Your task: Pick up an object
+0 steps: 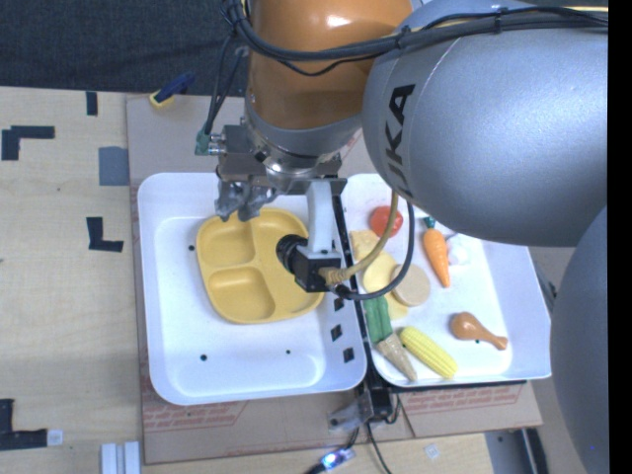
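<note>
Fingers: metal tips sit at the top-left rim of the yellow divided plate, in the left bin. Can't tell whether they're spread or pressed together, or whether the rim is between them; the wrist blocks most of it. Plate lies flat in the middle of the left bin, compartments up, long axis running roughly upper-left to lower-right. Nearly all of it extends down and right from the fingers, so any lift would be an edge grab with the weight hanging off one side; my guess is it tips or slips. Right bin holds toy food: carrot, corn cob, drumstick, tomato. All well apart from the fingers, across the divider. Both bins sit on the counter.
</note>
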`<state>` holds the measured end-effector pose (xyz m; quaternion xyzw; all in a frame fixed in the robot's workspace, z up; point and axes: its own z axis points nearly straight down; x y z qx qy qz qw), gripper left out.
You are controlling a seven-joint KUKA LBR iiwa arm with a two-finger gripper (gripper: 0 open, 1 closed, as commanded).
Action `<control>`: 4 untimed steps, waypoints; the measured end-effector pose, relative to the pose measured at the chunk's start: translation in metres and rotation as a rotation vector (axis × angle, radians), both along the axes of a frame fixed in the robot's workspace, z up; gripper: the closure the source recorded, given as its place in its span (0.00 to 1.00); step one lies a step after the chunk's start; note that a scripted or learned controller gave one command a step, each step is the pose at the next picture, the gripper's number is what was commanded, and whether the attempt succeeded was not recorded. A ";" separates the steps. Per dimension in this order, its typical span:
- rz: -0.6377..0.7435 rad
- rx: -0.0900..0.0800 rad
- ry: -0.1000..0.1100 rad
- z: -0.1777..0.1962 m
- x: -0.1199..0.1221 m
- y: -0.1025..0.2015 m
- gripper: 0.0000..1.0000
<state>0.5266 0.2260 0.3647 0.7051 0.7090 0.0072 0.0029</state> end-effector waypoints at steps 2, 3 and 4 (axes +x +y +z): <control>-0.011 -0.005 0.003 0.083 -0.006 -0.075 1.00; -0.013 -0.012 0.028 -0.043 -0.002 -0.144 1.00; 0.008 0.000 0.007 0.055 -0.027 -0.049 1.00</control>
